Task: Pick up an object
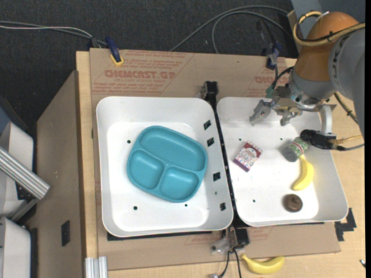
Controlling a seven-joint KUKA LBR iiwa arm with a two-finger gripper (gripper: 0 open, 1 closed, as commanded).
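Note:
My gripper (pixel 273 114) hangs over the far part of the right bin (pixel 324 213), fingers spread open with nothing between them. Below it, in the bin, lie a small pink and white packet (pixel 247 156), a green and grey can (pixel 295 148) on its side, a yellow banana (pixel 303 175) and a brown round doughnut-like piece (pixel 293 202). The packet sits nearest the gripper, toward the bin's left side. The can, banana and brown piece line up along the right side.
The left bin (pixel 110 155) holds a blue divided plate (pixel 167 163). A second banana (pixel 264 263) lies on the cardboard in front of the bins. Black clips (pixel 210 90) join the two bins. Cables run behind the bench.

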